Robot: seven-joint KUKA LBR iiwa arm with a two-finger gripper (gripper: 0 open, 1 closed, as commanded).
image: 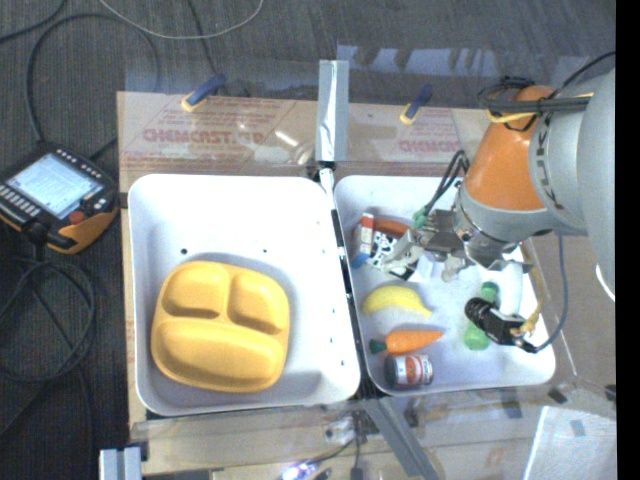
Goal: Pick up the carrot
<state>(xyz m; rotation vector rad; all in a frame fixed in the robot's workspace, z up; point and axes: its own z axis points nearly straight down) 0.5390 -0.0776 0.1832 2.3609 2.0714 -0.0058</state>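
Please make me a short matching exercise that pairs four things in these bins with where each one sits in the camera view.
Things:
1. carrot
2. yellow tray
3. can
4. banana

Places:
A. in the left bin
B. at the near edge of the right bin, just below the carrot
C. in the right bin, between the banana and the can
D. in the right bin, just above the carrot, below the gripper

Pairs: 1-C, 2-A, 3-B, 4-D
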